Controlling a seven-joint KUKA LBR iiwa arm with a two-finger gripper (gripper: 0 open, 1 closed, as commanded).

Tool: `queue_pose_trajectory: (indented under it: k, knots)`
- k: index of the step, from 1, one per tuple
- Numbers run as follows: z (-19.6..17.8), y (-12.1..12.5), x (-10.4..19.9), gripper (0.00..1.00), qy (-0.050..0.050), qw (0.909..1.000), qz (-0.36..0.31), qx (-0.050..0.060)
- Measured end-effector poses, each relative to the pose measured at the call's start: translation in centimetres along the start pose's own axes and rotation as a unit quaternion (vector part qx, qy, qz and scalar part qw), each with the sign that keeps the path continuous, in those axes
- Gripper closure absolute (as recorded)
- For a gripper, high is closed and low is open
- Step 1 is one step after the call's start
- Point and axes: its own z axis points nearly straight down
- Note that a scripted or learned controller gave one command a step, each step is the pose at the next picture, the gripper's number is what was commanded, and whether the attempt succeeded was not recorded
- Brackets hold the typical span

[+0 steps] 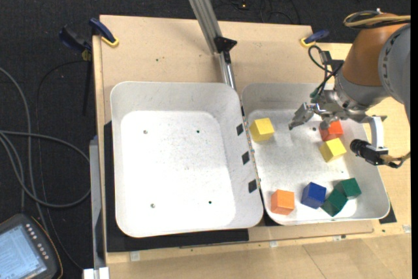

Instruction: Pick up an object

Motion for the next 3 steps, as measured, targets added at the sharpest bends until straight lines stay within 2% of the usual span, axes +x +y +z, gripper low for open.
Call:
queue_pose_trajectory:
  k: [1, 3]
  knots:
    - [-0.8, 0.0, 0.0, 1.0, 0.0, 1.0, 0.0, 0.0]
    - [-12.1, 0.8, -0.5, 1.0, -0.001, 1.0, -0.001, -0.002]
